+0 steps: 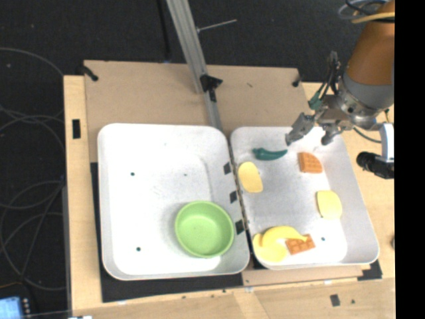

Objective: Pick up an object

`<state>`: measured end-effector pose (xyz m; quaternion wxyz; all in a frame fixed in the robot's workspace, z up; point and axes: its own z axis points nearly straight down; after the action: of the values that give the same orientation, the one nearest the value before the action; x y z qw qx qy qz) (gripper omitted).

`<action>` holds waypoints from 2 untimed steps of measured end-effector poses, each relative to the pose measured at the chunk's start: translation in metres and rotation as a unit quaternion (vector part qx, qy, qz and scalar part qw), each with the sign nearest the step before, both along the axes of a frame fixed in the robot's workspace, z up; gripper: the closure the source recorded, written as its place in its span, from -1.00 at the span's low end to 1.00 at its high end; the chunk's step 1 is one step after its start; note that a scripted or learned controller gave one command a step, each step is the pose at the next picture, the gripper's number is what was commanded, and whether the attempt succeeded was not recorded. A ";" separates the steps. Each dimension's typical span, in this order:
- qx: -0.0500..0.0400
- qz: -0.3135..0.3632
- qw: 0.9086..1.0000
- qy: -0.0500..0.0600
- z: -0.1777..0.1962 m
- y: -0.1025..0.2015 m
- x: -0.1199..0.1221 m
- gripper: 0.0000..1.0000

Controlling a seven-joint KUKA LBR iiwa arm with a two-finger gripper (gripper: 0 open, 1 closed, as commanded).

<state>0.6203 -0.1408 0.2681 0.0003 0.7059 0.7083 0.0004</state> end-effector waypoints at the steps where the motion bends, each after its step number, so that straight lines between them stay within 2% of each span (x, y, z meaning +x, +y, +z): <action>1: 0.000 0.000 1.000 0.000 0.000 0.000 0.000 -1.00; 2: -0.002 -0.002 1.000 0.002 -0.055 -0.007 0.008 -1.00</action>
<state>0.6285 -0.1476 0.2131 -0.0001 0.7073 0.7069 -0.0022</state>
